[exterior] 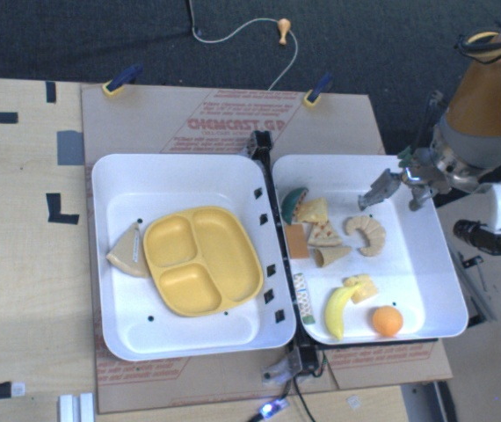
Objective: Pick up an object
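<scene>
Approach step — tool [393,192] hangs over the right bin [444,271], fingers spread wide, holding nothing. Nearest pick: croissant [366,234], just below-left of the tool; banana [338,309] and orange [388,321] sit farther below. Next move likely needs a descent centred on one item, then closing.

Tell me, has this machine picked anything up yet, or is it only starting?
Only starting. Nothing is lifted: the banana, orange and croissant lie in the right bin. The end effector hangs over that bin's upper part, nothing between its fingers. Descending, gripping and lifting remain.
</scene>
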Controlling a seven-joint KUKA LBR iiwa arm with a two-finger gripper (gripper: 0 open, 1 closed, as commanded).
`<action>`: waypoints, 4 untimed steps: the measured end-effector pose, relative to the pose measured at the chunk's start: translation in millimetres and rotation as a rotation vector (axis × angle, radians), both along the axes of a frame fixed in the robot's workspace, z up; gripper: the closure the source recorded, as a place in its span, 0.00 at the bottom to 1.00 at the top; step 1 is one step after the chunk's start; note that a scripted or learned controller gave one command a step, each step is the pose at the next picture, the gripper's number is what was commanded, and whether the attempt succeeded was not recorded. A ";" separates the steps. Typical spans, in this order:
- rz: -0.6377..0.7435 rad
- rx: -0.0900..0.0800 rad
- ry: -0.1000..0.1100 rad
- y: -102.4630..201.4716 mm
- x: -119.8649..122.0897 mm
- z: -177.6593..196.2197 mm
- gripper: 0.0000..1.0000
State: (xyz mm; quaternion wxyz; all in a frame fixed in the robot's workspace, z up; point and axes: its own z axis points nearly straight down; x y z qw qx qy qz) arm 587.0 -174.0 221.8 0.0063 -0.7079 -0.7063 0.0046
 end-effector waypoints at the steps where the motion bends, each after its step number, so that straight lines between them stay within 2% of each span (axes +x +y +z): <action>1: 0.003 -0.003 -0.014 0.3 2.6 8.4 0.00; 3: 0.004 -0.003 -0.009 -13.6 2.2 -87.6 0.00; 4: 0.003 -0.003 -0.016 -13.6 3.5 -136.1 0.00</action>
